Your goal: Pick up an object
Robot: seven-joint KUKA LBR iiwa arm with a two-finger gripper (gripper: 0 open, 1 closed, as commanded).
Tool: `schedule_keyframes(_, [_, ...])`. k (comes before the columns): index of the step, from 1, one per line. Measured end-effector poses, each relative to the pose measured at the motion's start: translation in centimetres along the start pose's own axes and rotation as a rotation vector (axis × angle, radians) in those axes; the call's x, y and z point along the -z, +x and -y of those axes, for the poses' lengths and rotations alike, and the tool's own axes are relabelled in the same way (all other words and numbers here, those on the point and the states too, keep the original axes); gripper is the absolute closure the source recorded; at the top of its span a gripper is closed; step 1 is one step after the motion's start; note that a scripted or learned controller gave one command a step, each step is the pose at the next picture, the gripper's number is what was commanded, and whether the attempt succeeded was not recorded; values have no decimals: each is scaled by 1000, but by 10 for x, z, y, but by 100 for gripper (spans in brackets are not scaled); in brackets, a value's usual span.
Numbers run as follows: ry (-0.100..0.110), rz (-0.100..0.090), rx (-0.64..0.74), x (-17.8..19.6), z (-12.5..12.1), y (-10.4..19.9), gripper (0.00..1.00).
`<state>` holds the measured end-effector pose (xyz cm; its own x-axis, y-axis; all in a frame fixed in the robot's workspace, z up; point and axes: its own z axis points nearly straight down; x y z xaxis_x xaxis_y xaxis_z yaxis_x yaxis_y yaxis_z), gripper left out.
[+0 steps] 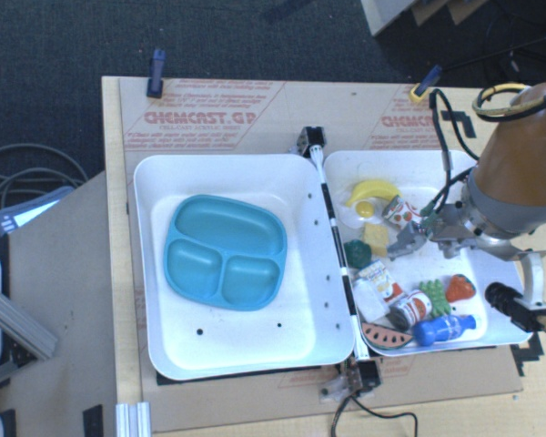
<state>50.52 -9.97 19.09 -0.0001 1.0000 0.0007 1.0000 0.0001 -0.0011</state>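
Grey gripper [409, 238] over right bin [491, 167], nr yellow toy [371, 192].

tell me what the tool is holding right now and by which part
Cannot be told: the tool sits low among the toys in the right bin.

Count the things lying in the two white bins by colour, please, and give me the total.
Blue: 2, the divided plate and the bottle
Yellow: 2, the banana and a small block
Red: 1, the strawberry
Green: 2
Mixed colours: 4
Total: 11, roughly, since the pile overlaps.
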Motion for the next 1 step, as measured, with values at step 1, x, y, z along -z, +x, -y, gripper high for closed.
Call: schedule_keyframes(1, [-8,4,-1,-103,-74,-38,0])
